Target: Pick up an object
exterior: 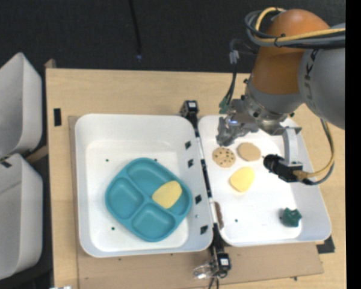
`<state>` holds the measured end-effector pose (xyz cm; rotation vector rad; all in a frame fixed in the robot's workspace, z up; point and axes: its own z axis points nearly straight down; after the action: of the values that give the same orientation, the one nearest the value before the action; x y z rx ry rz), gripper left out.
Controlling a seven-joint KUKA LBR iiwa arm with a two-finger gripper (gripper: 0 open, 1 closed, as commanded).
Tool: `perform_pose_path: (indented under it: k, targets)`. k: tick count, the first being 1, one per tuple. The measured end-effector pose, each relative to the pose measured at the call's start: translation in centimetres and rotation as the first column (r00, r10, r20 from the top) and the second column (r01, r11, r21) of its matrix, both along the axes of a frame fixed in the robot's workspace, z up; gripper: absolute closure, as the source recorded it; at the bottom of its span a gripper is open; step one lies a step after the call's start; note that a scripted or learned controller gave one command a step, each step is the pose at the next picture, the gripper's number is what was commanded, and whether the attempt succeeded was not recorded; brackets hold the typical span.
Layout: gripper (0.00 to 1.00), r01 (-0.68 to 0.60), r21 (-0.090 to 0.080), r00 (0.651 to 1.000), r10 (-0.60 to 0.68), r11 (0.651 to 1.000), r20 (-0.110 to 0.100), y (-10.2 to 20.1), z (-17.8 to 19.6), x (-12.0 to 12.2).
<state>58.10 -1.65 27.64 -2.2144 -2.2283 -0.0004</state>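
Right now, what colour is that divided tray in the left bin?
Teal blue; the divided tray shows best in the overhead camera view, with a yellow piece lying on it.

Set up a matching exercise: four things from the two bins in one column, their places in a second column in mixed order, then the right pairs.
Things
1. teal tray
2. speckled cookie
3. green toy
4. yellow piece on the tray

Places
A. near right corner of the right bin
B. in a tray compartment, left bin
C. floor of the left bin
D. right bin, beside the plain tan cookie

Pairs: 1-C, 2-D, 3-A, 4-B
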Motion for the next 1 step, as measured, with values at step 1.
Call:
perform_pose_path:
  k: [1]
  targets:
    - [1.0, 0.0, 0.0, 1.0, 0.0, 1.0, -0.001, 5.03, -2.02, -1.46]
